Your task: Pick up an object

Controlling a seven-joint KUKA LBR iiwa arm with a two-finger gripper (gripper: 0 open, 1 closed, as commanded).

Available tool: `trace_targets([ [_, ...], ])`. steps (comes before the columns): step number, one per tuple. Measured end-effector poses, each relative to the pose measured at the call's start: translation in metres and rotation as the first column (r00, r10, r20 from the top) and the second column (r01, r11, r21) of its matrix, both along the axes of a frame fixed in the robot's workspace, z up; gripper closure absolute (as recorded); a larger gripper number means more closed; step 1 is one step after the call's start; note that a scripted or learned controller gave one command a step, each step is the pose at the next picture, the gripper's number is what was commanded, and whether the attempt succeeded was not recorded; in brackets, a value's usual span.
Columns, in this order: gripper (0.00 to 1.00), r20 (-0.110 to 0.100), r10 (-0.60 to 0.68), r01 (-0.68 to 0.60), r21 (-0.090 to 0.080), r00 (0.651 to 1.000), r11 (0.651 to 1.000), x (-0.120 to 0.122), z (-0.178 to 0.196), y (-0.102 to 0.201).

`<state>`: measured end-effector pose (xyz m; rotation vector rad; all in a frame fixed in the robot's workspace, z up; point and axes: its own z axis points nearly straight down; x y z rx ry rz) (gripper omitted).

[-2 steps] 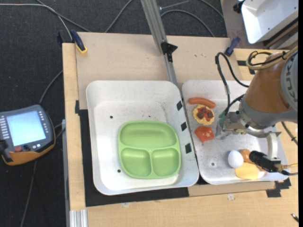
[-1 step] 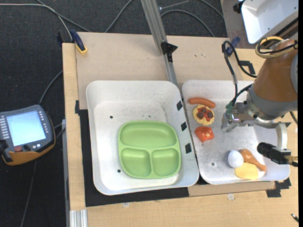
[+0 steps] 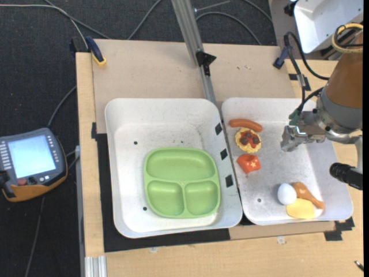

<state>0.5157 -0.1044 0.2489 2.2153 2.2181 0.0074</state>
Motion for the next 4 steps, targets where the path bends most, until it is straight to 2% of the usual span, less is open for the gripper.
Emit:
trace_targets([
  [1, 1.00, -0.003, 0.000, 0.000, 0.000, 1.000, 1.000, 0.001, 0.034, 0.000],
  [2, 1.00, -0.006, 0.004, -0.004, 0.002, 1.000, 1.000, 0.023, 0.022, 0.038],
  [4, 1.00, -0.012, 0.005, -0.005, 0.004, 1.000, 1.000, 0.051, -0.022, 0.135],
])
